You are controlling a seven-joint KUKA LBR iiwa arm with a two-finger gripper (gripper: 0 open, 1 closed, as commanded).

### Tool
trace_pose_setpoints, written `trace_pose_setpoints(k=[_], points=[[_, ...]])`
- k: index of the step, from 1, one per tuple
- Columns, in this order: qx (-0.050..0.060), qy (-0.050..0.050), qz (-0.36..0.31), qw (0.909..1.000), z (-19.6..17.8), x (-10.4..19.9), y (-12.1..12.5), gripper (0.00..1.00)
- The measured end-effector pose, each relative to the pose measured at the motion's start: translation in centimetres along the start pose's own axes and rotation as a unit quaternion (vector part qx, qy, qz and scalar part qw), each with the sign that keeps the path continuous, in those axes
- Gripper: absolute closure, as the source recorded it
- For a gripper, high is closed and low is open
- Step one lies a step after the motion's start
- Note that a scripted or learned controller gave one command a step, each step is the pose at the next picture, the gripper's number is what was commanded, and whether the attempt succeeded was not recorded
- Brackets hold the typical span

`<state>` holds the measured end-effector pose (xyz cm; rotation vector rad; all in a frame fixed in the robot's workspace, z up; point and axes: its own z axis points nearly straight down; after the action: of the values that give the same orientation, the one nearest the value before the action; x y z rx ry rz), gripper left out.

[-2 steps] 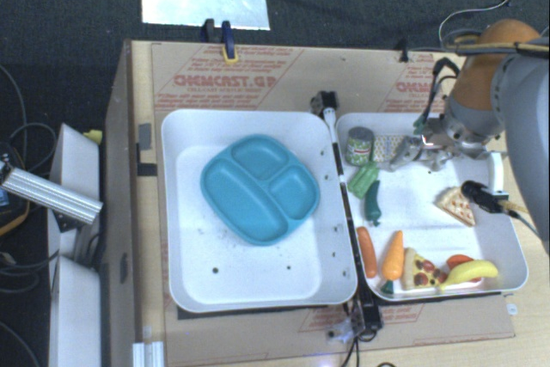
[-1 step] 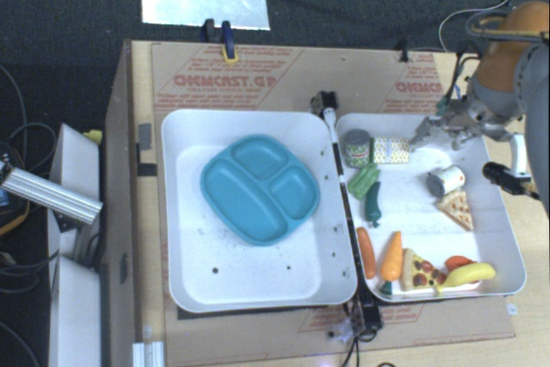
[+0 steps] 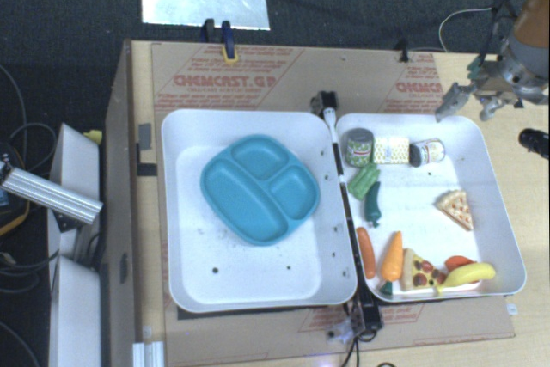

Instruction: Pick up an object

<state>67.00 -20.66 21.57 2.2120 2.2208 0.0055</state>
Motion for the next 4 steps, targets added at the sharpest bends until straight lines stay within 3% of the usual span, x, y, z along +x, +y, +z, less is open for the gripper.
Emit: trace_pose_setpoints(k=[1,2,3,4], points=[[0.004,0.002,0.001,1.0,8.8,3.4,-10.3,0.0],[0.003,0.001,0.0,1.0,11.7,0.8,-0.2,0.0],[0.001,0.0,-0.002,1.0,10.5,0.8,0.0,1.0],[0.002,0.001,0.0,1.0,6.6,5.8,-6.4,1.0]])
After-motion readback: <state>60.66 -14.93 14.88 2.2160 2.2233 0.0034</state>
